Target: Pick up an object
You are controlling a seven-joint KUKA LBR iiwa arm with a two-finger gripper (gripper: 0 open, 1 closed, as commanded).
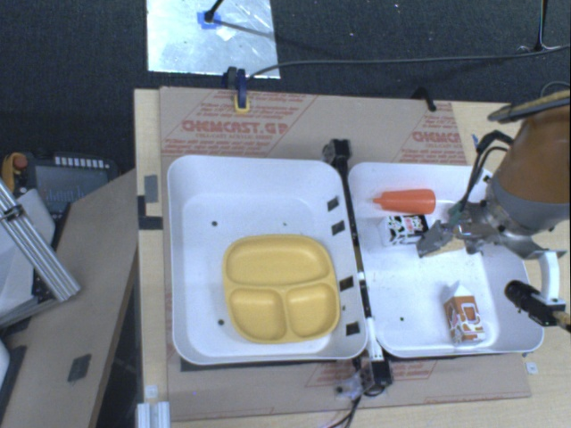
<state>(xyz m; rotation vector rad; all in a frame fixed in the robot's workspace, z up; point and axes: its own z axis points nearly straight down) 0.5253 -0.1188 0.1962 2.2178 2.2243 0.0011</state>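
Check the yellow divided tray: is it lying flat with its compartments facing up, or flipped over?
Facing up. The yellow tray lies flat in the left bin, its three hollow compartments open to the camera.

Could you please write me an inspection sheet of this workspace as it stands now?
Surface: bench bearing left bin and right bin.
Job's things: orange bottle, black-and-white carton, orange carton, all in the right bin.
Clutter: yellow divided tray in the left bin.
Grippers: gripper beside the black-and-white carton; grasp unclear.
Cables: cable across the dark floor.
Surroundings: silver sheet.
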